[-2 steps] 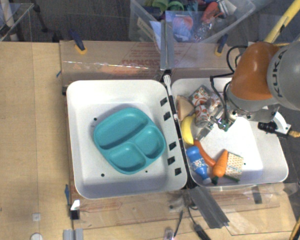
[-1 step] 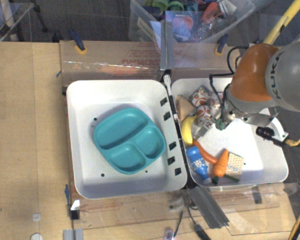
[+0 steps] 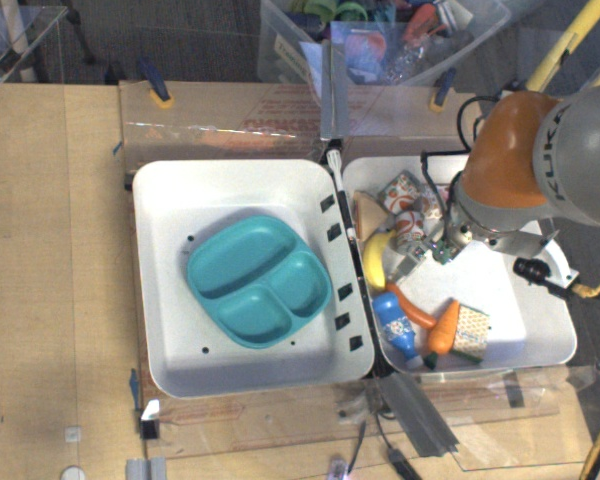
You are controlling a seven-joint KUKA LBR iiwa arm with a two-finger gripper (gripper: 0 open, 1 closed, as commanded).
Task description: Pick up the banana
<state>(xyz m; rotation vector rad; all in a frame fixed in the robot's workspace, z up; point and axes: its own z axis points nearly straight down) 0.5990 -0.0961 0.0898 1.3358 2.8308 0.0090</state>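
Note:
The yellow banana (image 3: 376, 259) lies against the left wall of the right bin (image 3: 540, 343), curved and pointing toward the front. My gripper (image 3: 417, 255) hangs low over the bin just right of the banana, very close to it or touching it. The grey arm with its orange band (image 3: 510, 153) comes in from the right and covers the bin's back right part. Nothing is visibly lifted.
An orange carrot (image 3: 427, 324), a blue toy (image 3: 393, 330) and a patterned box (image 3: 471, 333) crowd the bin's front. A patterned packet (image 3: 404, 204) and a tan wedge (image 3: 366, 209) lie behind the banana. The left bin (image 3: 160, 268) holds a teal divided plate (image 3: 258, 280).

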